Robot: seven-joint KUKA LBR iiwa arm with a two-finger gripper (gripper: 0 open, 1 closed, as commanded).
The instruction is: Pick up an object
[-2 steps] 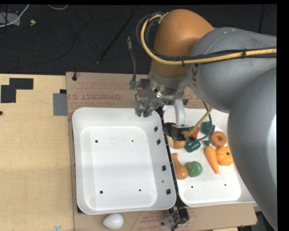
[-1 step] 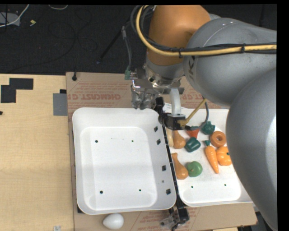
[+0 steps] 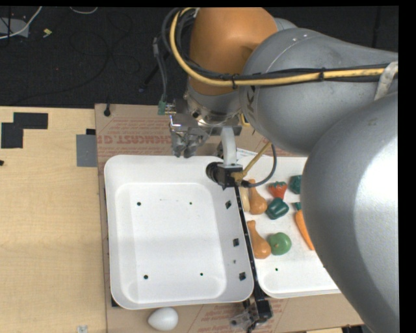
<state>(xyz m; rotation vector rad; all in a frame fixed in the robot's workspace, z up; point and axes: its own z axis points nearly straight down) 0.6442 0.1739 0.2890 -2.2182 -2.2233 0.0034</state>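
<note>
A: Where is the tool [image 3: 184, 144]?
B: At about 12 o'clock of the left bin [image 3: 123, 227], hanging over its far rim, below the orange band [image 3: 224, 39]. I cannot tell whether it is apart or together; it is a dark tangle of metal.

A: And the things to pick?
B: In the right bin [image 3: 286, 283], at 3 o'clock from the tool: two tan gourds [image 3: 257, 200], a red piece [image 3: 278, 189], green pieces [image 3: 280, 243] and an orange carrot [image 3: 303, 229]. The grey arm [image 3: 351, 149] hides that bin's right part, and a teal piece [image 3: 296, 184] is cut off by it.

A: Anything outside?
B: A white egg [image 3: 162, 319] at 6 o'clock, just beyond the left bin's near rim, on brown cardboard [image 3: 130, 133]. The pale wooden table [image 3: 45, 227] runs to 9 o'clock, with dark patches [image 3: 26, 127]. Behind is black, with loose cables [image 3: 26, 19].
</note>
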